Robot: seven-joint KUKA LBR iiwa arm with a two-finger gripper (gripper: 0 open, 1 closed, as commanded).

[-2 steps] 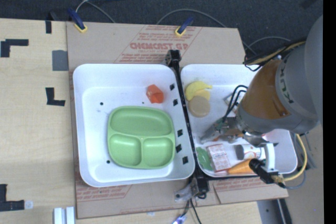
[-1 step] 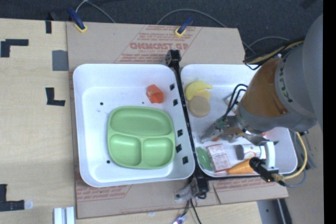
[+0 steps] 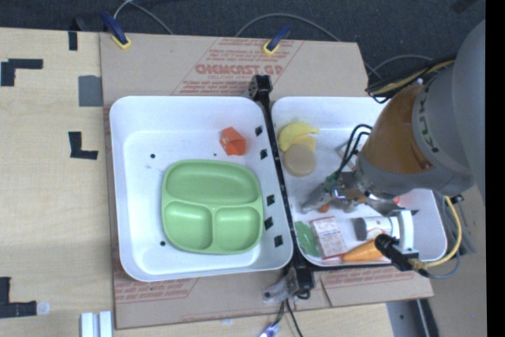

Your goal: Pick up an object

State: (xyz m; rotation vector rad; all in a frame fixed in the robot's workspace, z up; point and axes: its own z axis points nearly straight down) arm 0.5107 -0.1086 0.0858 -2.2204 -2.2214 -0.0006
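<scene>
On the wooden desk point(image 3: 47, 193) lie two shallow white bins side by side. The left white bin point(image 3: 134, 170), at the frame's centre left, carries a light green plastic tray with three compartments point(image 3: 211, 205), lying flat, and a small orange block point(image 3: 233, 140) near the upper right corner, apart from the tray. The right white bin point(image 3: 430, 229) keeps the loose things: a yellow banana-like toy point(image 3: 293, 133) touching a beige round piece point(image 3: 300, 159), lower a green leafy piece point(image 3: 304, 236), a small printed packet point(image 3: 327, 237) and an orange carrot-like toy point(image 3: 364, 252). The pincer point(image 3: 331, 192) hangs low here, probably to choose among them; whether it is apart or together I cannot tell.
</scene>
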